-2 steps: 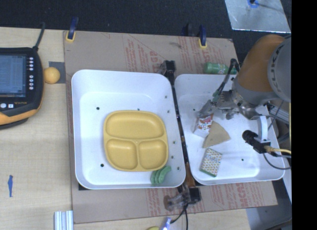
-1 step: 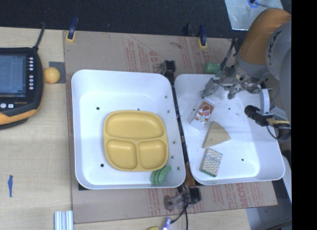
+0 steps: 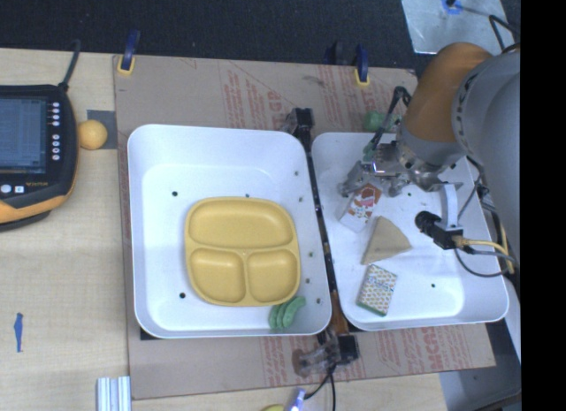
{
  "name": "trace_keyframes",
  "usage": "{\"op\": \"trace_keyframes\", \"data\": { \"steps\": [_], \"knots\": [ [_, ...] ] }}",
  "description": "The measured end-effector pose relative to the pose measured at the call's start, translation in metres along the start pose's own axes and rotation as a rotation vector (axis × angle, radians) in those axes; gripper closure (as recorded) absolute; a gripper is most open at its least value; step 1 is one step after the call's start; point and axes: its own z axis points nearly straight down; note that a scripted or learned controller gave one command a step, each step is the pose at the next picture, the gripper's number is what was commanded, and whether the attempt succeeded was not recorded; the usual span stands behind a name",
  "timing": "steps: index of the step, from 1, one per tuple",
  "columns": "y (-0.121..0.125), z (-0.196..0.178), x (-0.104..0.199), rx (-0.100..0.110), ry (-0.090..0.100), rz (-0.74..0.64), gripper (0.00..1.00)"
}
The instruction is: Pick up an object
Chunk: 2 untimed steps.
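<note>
We hold our gripper [image 3: 378, 173] just above the red-and-white carton [image 3: 360, 207], its opening unreadable; next we descend and close.

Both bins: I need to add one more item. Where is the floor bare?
In the left bin, a bare strip runs between the far wall and the yellow tray. In the right bin, the floor is bare to the view's right of the patterned packet. It is crowded around the gripper, small carton and tan wedge.

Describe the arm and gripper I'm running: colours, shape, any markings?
The arm is thick, rounded and grey, with an orange band above the wrist. The gripper is a small metallic-grey assembly with darker parts. No markings are legible.
</note>
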Motion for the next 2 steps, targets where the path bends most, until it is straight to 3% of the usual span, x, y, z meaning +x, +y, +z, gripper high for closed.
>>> {"op": "trace_keyframes", "data": {
  "steps": [1, 2],
  "knots": [
    [0.001, -0.012, -0.001, -0.001, -0.001, -0.001, 1.00],
    [-0.032, -0.101, 0.066, -0.004, 0.001, 0.002, 1.00]
  ]
}}
